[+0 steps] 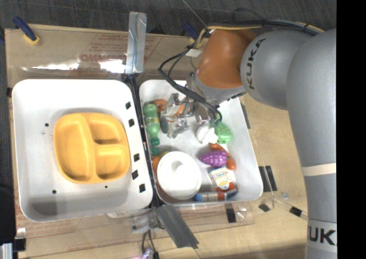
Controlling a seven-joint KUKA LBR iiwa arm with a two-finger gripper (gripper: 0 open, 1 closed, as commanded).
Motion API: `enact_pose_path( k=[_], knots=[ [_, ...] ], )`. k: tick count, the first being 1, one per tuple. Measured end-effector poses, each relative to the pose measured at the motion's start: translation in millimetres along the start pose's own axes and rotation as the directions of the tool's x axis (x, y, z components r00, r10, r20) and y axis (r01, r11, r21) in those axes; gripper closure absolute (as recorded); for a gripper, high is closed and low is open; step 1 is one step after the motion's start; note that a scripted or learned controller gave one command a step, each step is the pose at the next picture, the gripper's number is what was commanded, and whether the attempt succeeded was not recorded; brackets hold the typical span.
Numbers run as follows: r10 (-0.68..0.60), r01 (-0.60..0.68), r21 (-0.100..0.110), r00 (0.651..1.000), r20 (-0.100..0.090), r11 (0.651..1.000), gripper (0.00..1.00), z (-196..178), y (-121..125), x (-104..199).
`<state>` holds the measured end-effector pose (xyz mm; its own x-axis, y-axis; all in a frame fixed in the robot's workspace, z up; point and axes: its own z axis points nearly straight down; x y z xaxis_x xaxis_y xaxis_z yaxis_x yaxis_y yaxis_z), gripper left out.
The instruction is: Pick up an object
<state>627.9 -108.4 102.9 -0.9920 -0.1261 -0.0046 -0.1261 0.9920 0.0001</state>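
Metal claw [178, 116] sits low in your right bin [247, 155], among the toys; you cannot tell its opening or hold. Green bottle [151, 119] lies just left of it, white bowl [178, 173] below, purple grapes [213, 158] lower right.

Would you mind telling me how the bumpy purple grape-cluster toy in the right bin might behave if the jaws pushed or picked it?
The bumpy purple grape-cluster toy looks like hollow plastic, so probably light and stiff. Its knobbly surface may resist rolling, though rounded bumps could slip from a pinch. Wedged beside the round white lid, it would likely nudge neighbours.
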Motion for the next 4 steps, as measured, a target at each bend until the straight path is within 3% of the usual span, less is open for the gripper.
enact_pose_path(
  k=[1, 2, 3, 4],
  knots=[
    [0.038, -0.038, 0.002, 0.999, 0.006, 0.999, 1.0, -95, 24, -35],
    [0.6, -0.6, 0.002, 0.8, 0.001, 0.8, 1.0, -165, 11, -32],
    [0.64, -0.64, 0.005, 0.769, 0.0, 0.769, 1.0, -178, -38, 54],
    [0.883, -0.883, 0.004, 0.469, 0.001, 0.469, 1.0, -194, -85, 36]
  ],
)
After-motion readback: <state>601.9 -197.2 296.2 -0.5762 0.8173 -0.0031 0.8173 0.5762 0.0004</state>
